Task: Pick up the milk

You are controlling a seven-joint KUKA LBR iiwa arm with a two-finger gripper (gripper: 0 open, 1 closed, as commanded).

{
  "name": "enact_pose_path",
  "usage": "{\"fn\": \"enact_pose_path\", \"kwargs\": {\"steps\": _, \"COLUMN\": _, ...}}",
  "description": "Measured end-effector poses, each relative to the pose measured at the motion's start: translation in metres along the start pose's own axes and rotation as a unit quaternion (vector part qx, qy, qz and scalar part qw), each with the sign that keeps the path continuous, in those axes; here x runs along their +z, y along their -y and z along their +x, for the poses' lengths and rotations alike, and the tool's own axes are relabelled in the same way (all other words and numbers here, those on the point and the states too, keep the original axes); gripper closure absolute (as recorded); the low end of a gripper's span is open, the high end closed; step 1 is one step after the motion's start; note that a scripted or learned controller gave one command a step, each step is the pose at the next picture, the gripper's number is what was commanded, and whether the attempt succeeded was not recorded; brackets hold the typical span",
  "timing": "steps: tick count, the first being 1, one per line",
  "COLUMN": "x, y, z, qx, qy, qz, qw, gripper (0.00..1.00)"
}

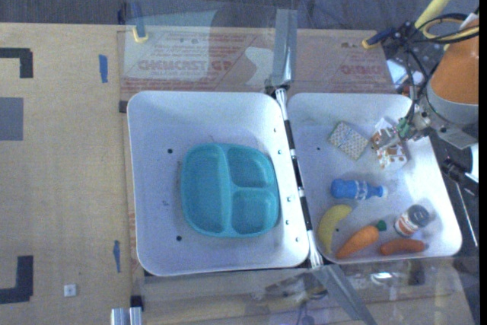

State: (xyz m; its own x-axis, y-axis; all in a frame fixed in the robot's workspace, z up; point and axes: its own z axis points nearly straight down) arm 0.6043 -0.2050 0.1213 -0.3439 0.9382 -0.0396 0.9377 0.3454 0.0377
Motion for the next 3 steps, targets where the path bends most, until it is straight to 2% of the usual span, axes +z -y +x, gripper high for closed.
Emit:
{"fn": "enact_pose_path", "kwargs": {"steps": 1, "x": -0.099, "y": -0.018, "z": 0.016, "qx": 0.145, "qy": -0.016, "qz": 0.021, "qw": 0.989, "gripper": 1.0}}
{"fn": "enact_pose_path", "kwargs": {"steps": 2, "x": -0.099, "y": -0.018, "z": 0.016, "qx": 0.145, "qy": -0.016, "qz": 0.021, "qw": 0.989, "gripper": 0.0}}
{"fn": "enact_pose_path", "kwargs": {"steps": 3, "x": 0.018, "y": -0.015, "z": -0.009, "qx": 0.132, "qy": -0.015, "qz": 0.019, "qw": 0.991, "gripper": 0.0}}
